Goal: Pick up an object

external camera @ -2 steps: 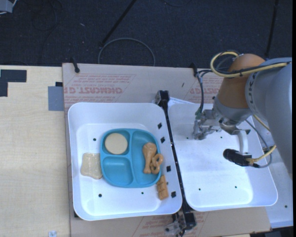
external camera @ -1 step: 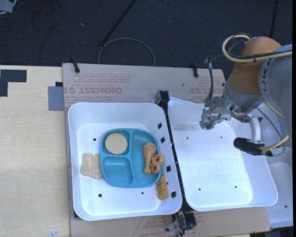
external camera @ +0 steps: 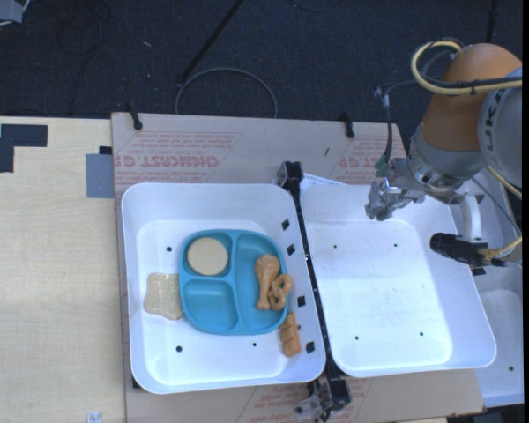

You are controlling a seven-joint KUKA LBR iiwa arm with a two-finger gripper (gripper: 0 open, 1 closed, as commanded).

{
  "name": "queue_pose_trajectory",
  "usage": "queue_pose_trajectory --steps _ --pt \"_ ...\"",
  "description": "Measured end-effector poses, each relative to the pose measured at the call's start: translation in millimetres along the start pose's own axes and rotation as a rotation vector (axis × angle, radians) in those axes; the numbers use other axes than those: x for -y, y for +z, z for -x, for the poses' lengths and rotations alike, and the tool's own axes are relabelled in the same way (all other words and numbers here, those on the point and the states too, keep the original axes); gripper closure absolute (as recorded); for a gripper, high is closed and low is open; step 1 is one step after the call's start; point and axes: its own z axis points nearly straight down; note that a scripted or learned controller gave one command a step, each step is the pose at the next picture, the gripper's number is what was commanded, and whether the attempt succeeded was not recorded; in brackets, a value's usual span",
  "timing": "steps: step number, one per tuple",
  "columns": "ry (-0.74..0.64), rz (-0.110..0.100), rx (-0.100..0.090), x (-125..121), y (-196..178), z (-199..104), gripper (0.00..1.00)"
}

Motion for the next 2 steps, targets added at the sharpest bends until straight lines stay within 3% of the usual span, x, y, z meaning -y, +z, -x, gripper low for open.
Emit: queue_pose_trajectory --steps 1,2 --pt "0.000 -0.001 0.000 -0.1 -24.8 1.6 1.00" --pt "-0.004 -0.005 -0.002 8.9 -28.7 -56.0 1.00"
